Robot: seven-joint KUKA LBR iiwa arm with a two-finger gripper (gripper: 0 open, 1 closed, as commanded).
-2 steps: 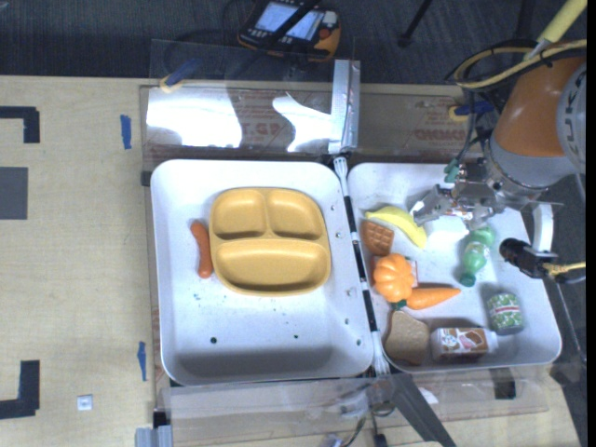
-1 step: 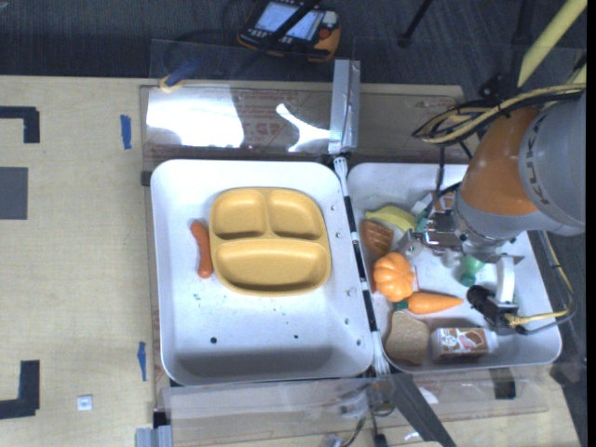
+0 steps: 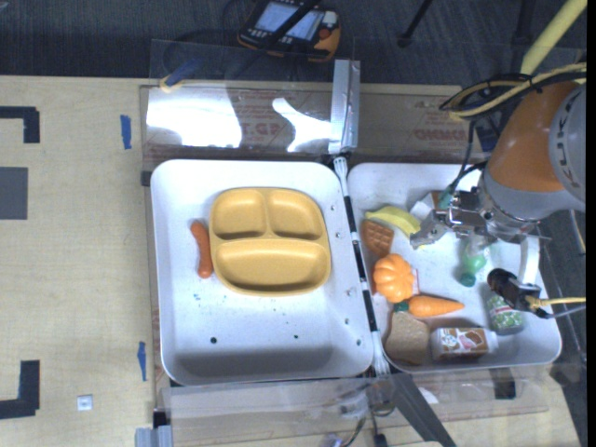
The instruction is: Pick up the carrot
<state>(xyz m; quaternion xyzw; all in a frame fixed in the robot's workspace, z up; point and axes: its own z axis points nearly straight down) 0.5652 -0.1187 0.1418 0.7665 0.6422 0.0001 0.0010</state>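
Note:
The carrot (image 3: 434,305) is orange with a pointed tip to the right. It lies in the right bin (image 3: 545,347), just below an orange pumpkin (image 3: 393,277). My gripper (image 3: 430,229) hangs over the upper middle of the right bin, above the carrot and apart from it, close to a yellow banana (image 3: 394,220). Nothing shows held in it.
The right bin also holds a brown waffle-like piece (image 3: 377,238), a bread slice (image 3: 404,337), a small printed box (image 3: 459,341), a green object (image 3: 470,265) and a small greenish jar (image 3: 507,319). In the left bin (image 3: 177,315) lie a yellow divided plate (image 3: 270,240) and a red sausage (image 3: 202,249).

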